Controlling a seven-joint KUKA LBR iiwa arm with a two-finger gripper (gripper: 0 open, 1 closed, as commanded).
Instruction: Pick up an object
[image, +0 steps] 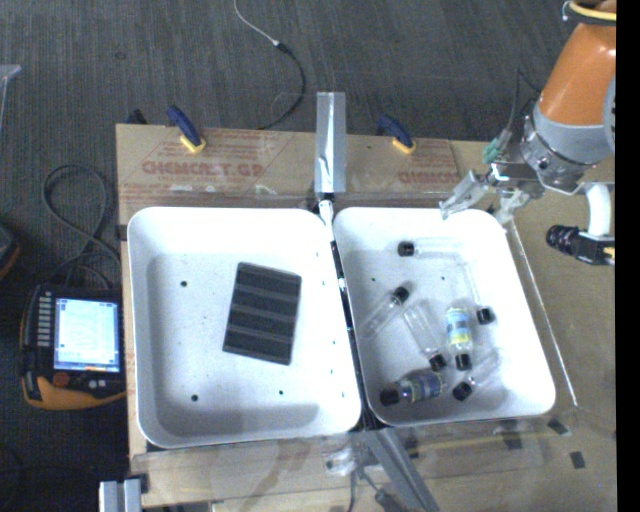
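Small clear bottles (440, 345) lie untouched in the right bin (520, 300). Gripper (480, 198) hovers released over that bin's far rim, grasping nothing. Pickup not yet begun.

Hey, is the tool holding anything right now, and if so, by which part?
Nothing is held. The tool hangs open over the back rim of the right bin, with no vial between its fingers.

A brown bench (300, 165) fills the middle of the frame. Two shallow white bins sit on it side by side: the left bin (145, 330) and the right bin (520, 300), rims touching at centre.
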